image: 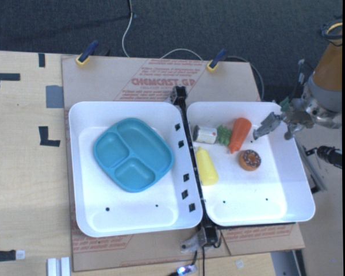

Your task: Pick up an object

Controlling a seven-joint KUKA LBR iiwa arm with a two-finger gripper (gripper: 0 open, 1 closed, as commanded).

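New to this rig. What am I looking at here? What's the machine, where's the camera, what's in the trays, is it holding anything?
It is a single picture from one fixed camera above the bench, looking down at a slant. The machine is a grey robot arm with an orange band, reaching in from the right. Its gripper has two fingers, spread open over the right bin's far right edge, with nothing between them.

Two shallow white bins sit side by side on a cardboard sheet. The left bin holds a blue divided plate. The right bin holds toy food: a carrot, a green piece beside it, a small white-and-grey item, a yellow piece and a round doughnut-like piece.

The job is to pick one object up; none is lifted yet.
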